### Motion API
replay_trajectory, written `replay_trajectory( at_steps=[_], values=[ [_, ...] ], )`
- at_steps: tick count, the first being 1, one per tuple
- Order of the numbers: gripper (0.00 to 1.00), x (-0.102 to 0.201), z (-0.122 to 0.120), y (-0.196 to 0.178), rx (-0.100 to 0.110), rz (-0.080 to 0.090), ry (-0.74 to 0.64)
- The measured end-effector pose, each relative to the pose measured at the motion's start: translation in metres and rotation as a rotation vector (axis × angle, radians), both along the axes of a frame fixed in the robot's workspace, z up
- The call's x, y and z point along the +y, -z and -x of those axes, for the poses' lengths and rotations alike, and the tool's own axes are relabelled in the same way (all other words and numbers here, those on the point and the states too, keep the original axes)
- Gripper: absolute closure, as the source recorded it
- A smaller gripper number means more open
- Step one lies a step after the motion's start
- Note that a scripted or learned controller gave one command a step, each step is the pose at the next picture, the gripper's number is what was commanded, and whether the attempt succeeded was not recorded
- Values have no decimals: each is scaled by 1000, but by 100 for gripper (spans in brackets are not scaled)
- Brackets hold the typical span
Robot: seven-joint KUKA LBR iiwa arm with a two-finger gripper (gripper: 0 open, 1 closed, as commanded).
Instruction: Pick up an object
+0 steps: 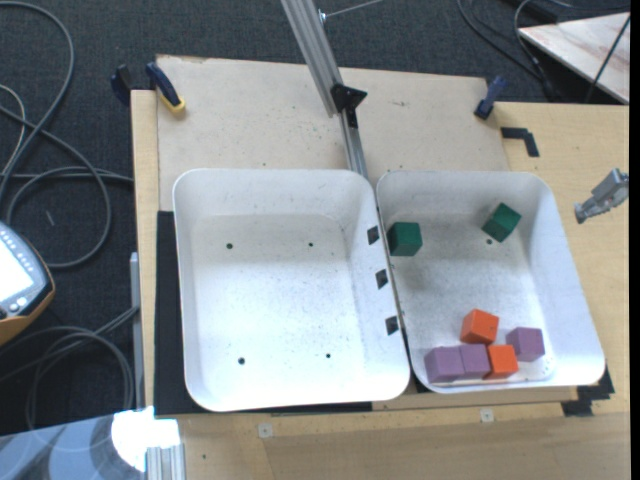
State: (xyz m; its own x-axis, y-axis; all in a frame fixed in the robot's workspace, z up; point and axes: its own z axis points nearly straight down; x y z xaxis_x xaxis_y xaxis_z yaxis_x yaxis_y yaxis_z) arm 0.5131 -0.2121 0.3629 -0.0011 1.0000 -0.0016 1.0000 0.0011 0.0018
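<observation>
A robotics lab, by the look of it: a plywood desk (250, 118) held with blue clamps (165, 86) sits on dark carpet (60, 28) strewn with loose cables (40, 168), two white bins (200, 198) are fixed side by side, and an aluminium rail (310, 38) slants overhead.

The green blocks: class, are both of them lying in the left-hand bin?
No. Both green blocks lie in the right bin, near its far end.

Right bin (560, 268): two green cubes (404, 238) (501, 222) at 12 o'clock; orange (481, 326) (501, 361) and purple blocks (457, 362) (526, 343) clustered at 6.
</observation>
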Motion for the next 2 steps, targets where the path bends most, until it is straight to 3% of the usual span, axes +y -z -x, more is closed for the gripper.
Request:
replay_trajectory(
  at_steps=[2],
  values=[
    [0,0,0,0,0,0,0]
  ],
)
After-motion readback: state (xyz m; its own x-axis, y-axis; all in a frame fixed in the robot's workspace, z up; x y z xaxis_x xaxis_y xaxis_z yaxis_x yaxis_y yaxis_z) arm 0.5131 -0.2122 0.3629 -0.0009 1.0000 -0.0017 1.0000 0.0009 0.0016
